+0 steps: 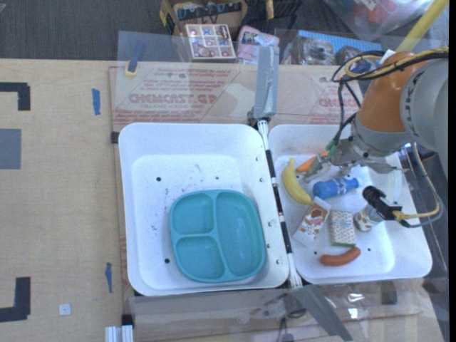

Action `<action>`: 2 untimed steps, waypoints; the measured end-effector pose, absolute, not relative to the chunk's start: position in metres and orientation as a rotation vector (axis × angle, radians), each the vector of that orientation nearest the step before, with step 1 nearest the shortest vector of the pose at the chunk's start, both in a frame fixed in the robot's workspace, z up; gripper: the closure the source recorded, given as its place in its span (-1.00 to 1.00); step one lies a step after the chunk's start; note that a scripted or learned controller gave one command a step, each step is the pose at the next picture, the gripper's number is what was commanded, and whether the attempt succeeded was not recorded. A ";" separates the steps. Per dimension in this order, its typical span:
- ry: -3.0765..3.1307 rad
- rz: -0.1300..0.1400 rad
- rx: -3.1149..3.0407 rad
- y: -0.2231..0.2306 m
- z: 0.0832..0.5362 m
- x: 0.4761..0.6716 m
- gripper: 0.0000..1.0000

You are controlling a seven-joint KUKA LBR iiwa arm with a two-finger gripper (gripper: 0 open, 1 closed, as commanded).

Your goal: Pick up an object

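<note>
Two white bins are set side by side on the bench. Near to far, the contents are listed.

Left bin (pixel 142 148): a teal tray (pixel 216 235) with three compartments is laid flat toward the near right corner, close to the bin's near edge and right wall. The far left of the bin floor is marked with dark specks.

Right bin (pixel 410 258): a sausage (pixel 340 256) is laid lengthwise by the near edge. Just beyond it, a green packet (pixel 342 227) and a small carton (pixel 312 221) are placed side by side, the carton nearer the left wall. A small cup (pixel 365 219) is seen just right of the packet. A blue bottle (pixel 335 187) is laid on its side in the middle of the bin. A banana (pixel 293 184) is curved along the left wall, its near end touching the carton's top. An orange piece, perhaps a carrot (pixel 307 164), is seen just beyond the banana.

The gripper (pixel 332 160) is lowered into the far part of the right bin, beside the carrot and just beyond the bottle. Whether the jaws are spread or pressed together cannot be told. Nothing is seen held.

Past the far bench edge, a cardboard box (pixel 203 9) and assorted clutter are stored.
</note>
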State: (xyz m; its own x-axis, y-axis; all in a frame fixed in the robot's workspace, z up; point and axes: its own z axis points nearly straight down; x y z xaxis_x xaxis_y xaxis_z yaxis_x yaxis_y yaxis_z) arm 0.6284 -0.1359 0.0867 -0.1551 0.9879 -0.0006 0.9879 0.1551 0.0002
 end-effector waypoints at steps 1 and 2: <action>2.557 0.004 1.816 -0.123 0.087 0.625 -1.00; 2.554 0.008 1.816 -0.123 0.097 0.626 1.00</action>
State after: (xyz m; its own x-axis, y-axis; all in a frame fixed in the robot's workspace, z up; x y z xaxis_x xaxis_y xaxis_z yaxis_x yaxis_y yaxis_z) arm 0.6264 -0.1229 0.0975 -0.3282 0.9446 -0.0033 0.9446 0.3282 0.0083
